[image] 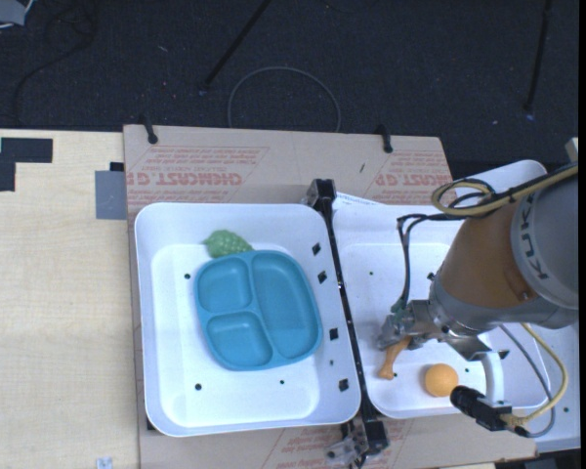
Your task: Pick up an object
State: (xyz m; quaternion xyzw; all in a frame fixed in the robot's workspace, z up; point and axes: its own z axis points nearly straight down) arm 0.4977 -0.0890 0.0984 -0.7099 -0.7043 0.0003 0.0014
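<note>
Orange stick [388, 361] partly hidden under claw [396, 332]; grip unclear.

One fixed camera looks down at a slant over both white bins [166, 262].

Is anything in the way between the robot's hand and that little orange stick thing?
Nothing visible is. The gripper sits right over the top end of the orange stick in the right bin. The orange ball lies off to the side, apart from both.
</note>
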